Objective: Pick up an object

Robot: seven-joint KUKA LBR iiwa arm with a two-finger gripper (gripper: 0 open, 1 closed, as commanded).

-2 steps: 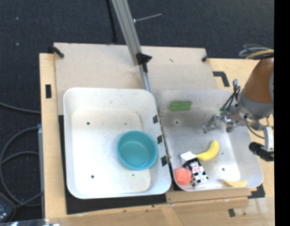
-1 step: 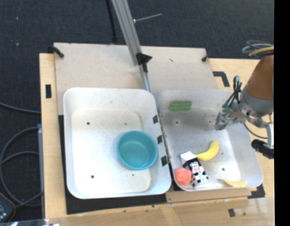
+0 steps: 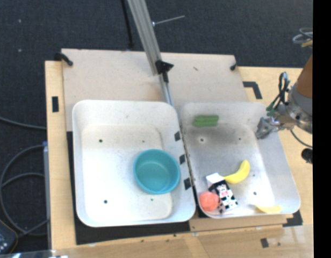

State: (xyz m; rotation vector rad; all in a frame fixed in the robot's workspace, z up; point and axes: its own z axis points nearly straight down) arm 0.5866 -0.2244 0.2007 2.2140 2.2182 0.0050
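left bin [image 3: 90,144]: shallow white tray on the left half of the bench, lightly speckled, with a raised inner panel.
teal bowl [image 3: 156,171]: upright and open-mouthed, in the left bin's lower right part, near the wall shared with the other bin.
metal pole [image 3: 145,28]: a ribbed grey rail slanting from the top of the view down to the gap between the two bins.
right bin [image 3: 273,165]: shallow white tray just beside the left one, its floor greyed with scuffs.
green block [image 3: 206,121]: a flat oblong near the right bin's far wall, well apart from the other things.
pink ball [image 3: 209,200]: at the right bin's near left corner, touching or just beside the spotted box.
black-and-white spotted box [image 3: 223,193]: small and tilted, between the pink ball and the banana.
banana [image 3: 239,172]: yellow, curved, lying mid-bin, its lower end just by the spotted box.
yellow piece [image 3: 269,208]: a small flat yellow thing at the near right corner — kind unclear.
gripper [image 3: 266,127]: over the right bin's far right edge, well clear of every object; nothing is between its fingers — whether they are spread or closed, i cannot tell.
arm [image 3: 305,95]: grey with an orange band, reaching in from the right.
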